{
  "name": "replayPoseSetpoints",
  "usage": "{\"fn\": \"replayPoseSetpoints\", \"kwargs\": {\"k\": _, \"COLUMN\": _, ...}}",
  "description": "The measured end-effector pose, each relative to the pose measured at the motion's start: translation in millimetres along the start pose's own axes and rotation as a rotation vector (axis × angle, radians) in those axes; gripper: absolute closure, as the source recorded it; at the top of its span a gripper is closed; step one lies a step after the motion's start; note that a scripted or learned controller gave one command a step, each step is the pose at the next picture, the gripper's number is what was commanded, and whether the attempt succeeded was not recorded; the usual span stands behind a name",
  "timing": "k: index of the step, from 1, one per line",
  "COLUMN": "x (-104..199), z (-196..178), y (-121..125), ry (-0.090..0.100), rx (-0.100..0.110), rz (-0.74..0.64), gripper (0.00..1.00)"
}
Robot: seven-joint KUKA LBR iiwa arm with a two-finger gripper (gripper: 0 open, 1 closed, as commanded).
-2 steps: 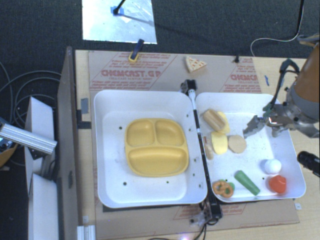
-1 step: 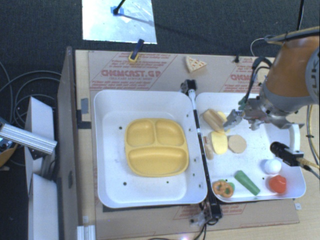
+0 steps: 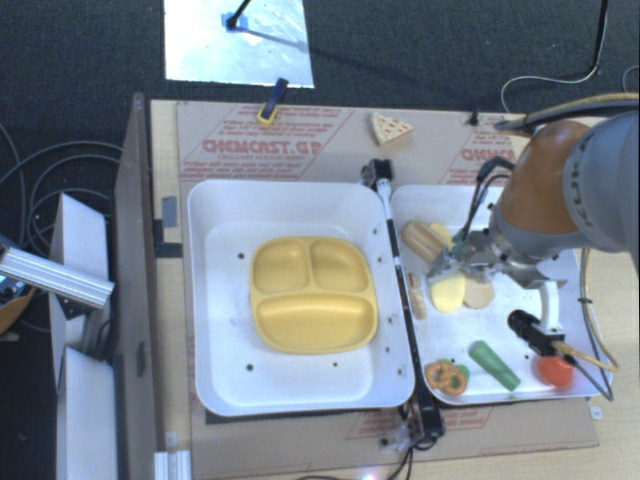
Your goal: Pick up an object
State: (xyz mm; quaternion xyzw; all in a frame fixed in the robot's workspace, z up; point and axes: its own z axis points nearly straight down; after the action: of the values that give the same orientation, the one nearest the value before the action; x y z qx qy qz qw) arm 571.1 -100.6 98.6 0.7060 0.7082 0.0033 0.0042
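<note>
Gripper (image 3: pixel 455 266) hung low in right bin (image 3: pixel 570 393), just above yellow lemon (image 3: pixel 447 293); can't tell if fingers open/closed.

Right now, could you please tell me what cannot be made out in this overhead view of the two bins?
- Gripper: too small and dark in the camera view to tell its state or whether it touches the pale yellow item.
- Tan round item: partly hidden by the yellow item and the arm.
- Right bin: its far right side is covered by the arm.
- Small round toy: too small to identify.
</note>
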Motion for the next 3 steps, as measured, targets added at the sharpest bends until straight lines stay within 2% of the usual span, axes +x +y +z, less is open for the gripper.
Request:
{"fn": "replayPoseSetpoints", "kwargs": {"k": 1, "x": 15, "z": 14, "y": 38, "ry": 0.001, "rx": 0.006, "rz": -0.003, "gripper": 0.00}}
{"fn": "replayPoseSetpoints", "kwargs": {"k": 2, "x": 5, "z": 15, "y": 19, "ry": 0.001, "rx": 0.012, "rz": 0.002, "gripper": 0.00}}
{"fn": "replayPoseSetpoints", "kwargs": {"k": 3, "x": 11, "z": 14, "y": -6, "ry": 0.001, "rx": 0.012, "rz": 0.003, "gripper": 0.00}}
